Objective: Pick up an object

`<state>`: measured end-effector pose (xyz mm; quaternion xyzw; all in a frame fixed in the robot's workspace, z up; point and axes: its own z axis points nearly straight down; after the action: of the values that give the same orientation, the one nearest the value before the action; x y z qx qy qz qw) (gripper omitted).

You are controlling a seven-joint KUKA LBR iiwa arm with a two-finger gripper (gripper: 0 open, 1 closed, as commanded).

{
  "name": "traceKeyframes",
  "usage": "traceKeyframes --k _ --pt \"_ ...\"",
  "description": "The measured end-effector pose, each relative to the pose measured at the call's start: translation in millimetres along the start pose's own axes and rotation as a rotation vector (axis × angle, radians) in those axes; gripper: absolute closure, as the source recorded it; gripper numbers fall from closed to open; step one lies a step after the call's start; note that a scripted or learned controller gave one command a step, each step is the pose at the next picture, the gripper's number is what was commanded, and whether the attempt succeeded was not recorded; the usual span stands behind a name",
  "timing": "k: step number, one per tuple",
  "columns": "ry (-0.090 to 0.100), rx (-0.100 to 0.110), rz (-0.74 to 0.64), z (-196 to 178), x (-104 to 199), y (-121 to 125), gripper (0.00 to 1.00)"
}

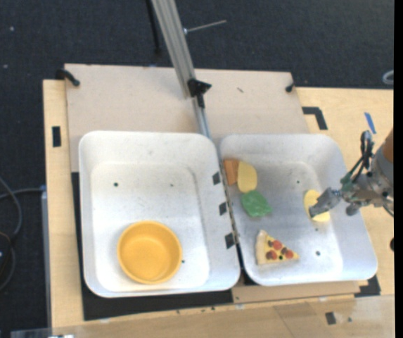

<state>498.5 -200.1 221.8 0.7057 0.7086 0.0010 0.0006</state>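
The arm (378, 178) is reaching in from the right over the right bin (331, 150), with the gripper (325, 204) sitting at the bin's right side, directly over a small yellow piece (314, 201). Whether the jaws are open or closed cannot be told, and the yellow piece is not seen between them. Near the bin's left wall, an orange and yellow item (240, 174) is lying just above a green item (256, 204). A pizza slice (274, 249) is resting toward the front of the same bin. The left bin (103, 153) is holding a yellow bowl (149, 251) in its front part. Both bins are sitting side by side on the counter (138, 94).
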Motion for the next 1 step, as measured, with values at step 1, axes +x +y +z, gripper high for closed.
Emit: traceKeyframes --k 1 --pt "0.000 -0.001 0.001 -0.1 -0.1 0.0 0.00"
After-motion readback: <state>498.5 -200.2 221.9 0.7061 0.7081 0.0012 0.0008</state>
